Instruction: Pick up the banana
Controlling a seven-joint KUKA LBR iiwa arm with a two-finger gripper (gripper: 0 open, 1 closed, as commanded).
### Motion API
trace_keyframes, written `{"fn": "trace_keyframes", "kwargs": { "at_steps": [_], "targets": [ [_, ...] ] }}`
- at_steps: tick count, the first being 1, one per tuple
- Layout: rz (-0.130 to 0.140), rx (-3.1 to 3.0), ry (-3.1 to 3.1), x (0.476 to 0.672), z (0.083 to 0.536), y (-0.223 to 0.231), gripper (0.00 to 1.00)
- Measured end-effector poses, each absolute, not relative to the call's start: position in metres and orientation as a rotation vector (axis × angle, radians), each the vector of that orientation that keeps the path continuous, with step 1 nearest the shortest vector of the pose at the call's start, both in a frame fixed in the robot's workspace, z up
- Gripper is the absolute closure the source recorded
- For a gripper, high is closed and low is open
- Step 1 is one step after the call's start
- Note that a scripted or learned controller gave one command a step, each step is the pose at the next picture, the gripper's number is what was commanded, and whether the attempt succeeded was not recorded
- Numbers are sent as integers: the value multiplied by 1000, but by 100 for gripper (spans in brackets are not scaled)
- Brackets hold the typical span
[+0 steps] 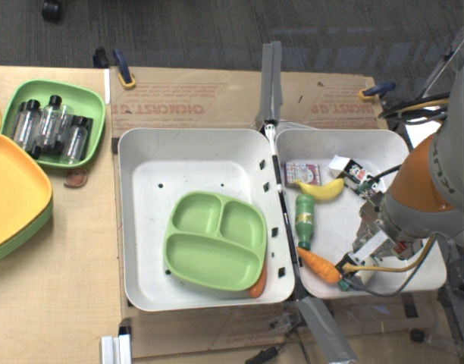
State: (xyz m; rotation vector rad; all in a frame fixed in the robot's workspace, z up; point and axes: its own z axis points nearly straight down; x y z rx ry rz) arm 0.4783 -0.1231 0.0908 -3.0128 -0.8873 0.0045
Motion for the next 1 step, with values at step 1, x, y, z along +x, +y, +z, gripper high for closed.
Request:
{"fn": "trace_keyframes", "kwargs": {
  "at_steps": [1],
  "targets": [
    [5,-2773,-1473,502,91,-101,100]
  ]
}}
